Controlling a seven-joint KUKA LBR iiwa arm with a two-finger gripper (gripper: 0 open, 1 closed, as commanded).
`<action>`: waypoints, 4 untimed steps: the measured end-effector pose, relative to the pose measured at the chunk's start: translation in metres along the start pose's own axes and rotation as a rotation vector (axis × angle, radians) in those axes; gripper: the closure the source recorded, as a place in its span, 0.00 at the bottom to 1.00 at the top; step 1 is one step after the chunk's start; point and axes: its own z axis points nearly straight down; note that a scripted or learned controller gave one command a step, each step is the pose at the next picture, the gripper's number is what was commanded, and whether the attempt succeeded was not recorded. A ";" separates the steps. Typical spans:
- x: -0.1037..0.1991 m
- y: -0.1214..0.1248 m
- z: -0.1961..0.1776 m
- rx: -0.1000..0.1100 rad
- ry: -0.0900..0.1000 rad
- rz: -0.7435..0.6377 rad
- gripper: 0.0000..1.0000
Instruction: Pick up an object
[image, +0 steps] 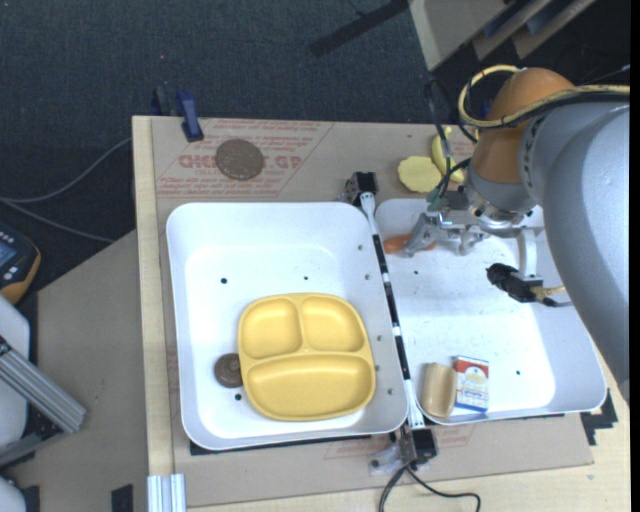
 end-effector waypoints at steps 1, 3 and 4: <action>-0.001 0.000 0.000 0.001 0.003 -0.001 0.00; 0.001 0.000 0.000 0.001 0.001 0.000 0.00; -0.001 0.000 0.001 0.002 0.006 -0.001 0.00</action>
